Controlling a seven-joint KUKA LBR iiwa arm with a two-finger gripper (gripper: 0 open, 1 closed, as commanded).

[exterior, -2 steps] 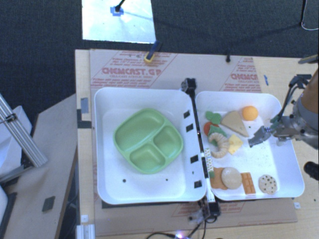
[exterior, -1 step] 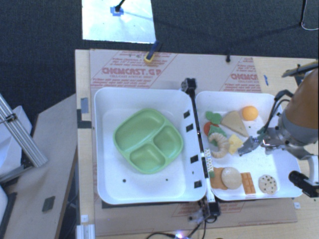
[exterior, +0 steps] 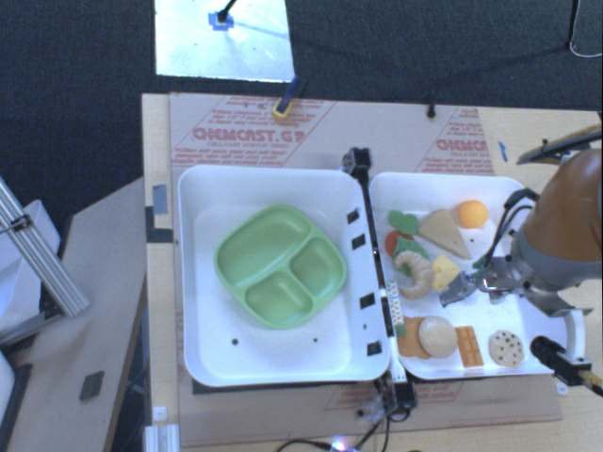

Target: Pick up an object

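Green divided plate [exterior: 281,266] lies in left bin [exterior: 203,347].

The bench [exterior: 236,125], covered in printed cardboard, carries 2 white bins side by side: the left bin [exterior: 203,281] and the right bin [exterior: 490,179].

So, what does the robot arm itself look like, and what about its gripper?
The arm is a thick rounded body with a wide orange band and a grey section below it. Thin dark cables loop along its left side. The gripper is a small dark grey metal piece, too blurred for finer detail or markings.
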